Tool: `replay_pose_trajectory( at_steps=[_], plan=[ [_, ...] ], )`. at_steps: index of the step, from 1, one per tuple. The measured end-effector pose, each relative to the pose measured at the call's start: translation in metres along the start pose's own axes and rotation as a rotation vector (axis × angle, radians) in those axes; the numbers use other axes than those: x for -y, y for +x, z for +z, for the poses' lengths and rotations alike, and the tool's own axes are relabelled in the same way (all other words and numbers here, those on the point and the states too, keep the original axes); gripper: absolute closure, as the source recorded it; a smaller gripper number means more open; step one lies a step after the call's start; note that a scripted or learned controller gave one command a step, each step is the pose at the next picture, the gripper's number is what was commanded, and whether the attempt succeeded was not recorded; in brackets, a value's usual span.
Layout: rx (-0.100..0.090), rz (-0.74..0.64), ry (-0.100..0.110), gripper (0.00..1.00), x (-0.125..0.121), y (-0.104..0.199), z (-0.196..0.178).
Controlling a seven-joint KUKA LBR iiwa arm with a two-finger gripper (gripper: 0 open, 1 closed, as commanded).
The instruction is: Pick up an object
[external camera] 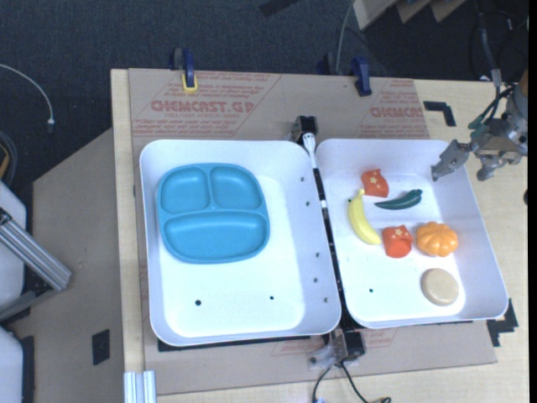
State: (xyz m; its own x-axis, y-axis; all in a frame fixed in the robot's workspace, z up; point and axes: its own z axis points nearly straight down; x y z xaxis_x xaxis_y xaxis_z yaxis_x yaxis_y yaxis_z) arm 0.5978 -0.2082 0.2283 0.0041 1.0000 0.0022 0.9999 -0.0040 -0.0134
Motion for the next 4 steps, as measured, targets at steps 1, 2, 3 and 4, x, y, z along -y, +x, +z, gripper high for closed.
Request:
replay_pose_trajectory(
  at_steps=[1,2,3,4],
  plan=[
    [0.003,-0.004,-0.014,0.0,-0.002,0.001,-0.009],
    [0.002,-0.004,-0.011,0.0,-0.011,-0.003,0.048],
    [0.001,-0.005,-0.01,0.0,-0.018,0.005,0.096],
    [-0.001,-0.004,-0.016,0.0,-0.021,0.005,0.141]
  ],
)
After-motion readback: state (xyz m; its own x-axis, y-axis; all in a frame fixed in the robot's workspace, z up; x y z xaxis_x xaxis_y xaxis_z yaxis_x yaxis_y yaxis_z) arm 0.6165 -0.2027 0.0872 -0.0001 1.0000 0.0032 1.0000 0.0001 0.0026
